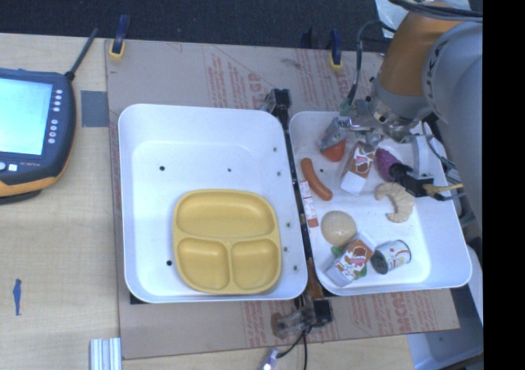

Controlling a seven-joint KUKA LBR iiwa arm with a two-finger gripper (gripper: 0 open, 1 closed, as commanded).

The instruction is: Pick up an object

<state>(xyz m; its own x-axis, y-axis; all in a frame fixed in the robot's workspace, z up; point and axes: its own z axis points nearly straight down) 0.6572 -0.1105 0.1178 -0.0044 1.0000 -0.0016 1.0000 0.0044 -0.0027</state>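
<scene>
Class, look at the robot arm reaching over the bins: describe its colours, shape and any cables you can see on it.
The arm is thick and rounded, grey, with an orange band above the wrist. Below that sits a small metallic gripper. Thin dark cables run alongside the wrist.

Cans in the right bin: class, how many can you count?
2. One can lies on its side near the right bin's front edge; a second can lies just left of it, below the round bun. The arm may hide others.
</scene>
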